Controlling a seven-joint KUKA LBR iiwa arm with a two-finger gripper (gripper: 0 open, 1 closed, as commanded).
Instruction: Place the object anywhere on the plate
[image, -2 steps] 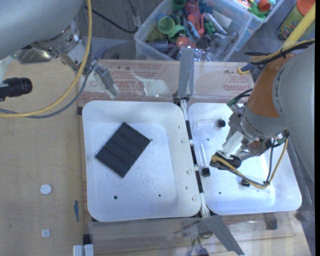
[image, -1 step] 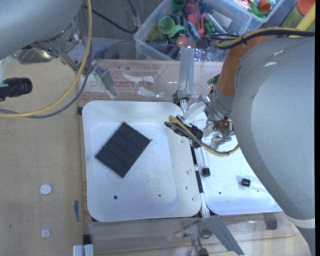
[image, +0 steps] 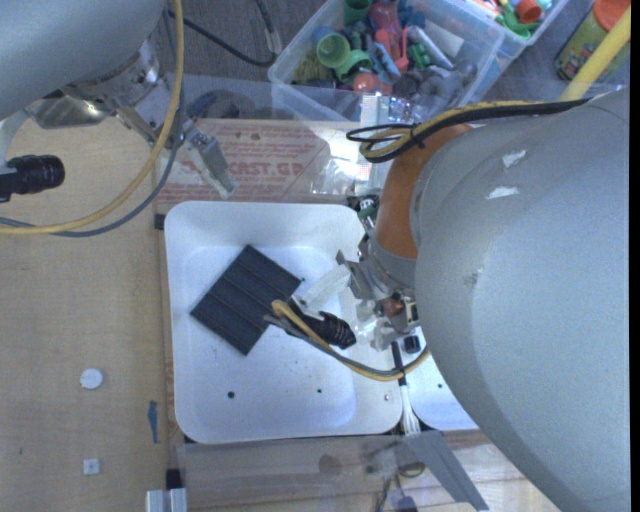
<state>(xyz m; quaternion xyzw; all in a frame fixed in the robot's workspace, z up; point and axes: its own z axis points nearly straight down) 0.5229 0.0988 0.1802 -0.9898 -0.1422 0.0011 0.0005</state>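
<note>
Arm (image: 540, 300) sat closest to the lens. Its grey body covered most of the right bin (image: 440, 400), and the orange band (image: 398, 215) marked where it dropped to the wrist. Gripper (image: 340, 295) was low inside the left bin (image: 190, 330), near its right wall and just beside the right corner of a black ribbed slab (image: 240, 298). Slab lay flat on the bin floor, turned diagonal, a bit above centre. Couldn't tell if the gripper was open or closed, or if it held anything, because the wrist hardware blocked it. My guess is the slab was the task's thing, plate or object unclear. Approaching at the corner makes sense, since a flat slab gives nothing else to pinch.
</note>
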